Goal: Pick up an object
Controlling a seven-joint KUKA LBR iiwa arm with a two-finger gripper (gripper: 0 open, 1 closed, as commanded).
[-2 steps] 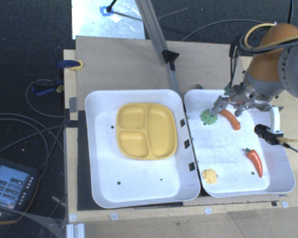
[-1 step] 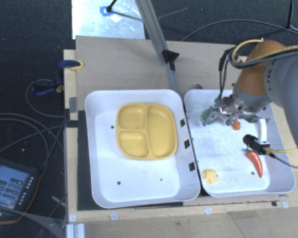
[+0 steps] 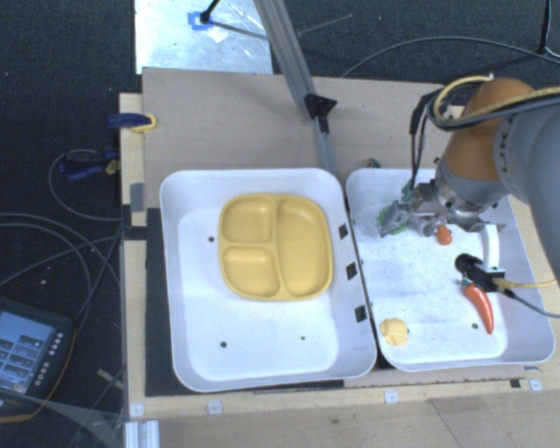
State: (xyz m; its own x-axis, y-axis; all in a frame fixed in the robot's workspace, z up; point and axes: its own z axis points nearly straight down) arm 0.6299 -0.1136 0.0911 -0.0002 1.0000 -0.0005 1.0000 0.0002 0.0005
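Jaws cannot be made out under the wrist, so whether the gripper [image 3: 413,215] is parted or closed, or has hold of anything, I cannot tell. It hangs low over the right bin [image 3: 532,348], near that bin's far-left corner. Just beside it lies an orange piece [image 3: 443,235]; nearer the camera, a red pepper [image 3: 482,307]; well apart, a yellow lump [image 3: 394,331]. Best bet: descend squarely onto one item, away from the walls. Mid-floor offers room.
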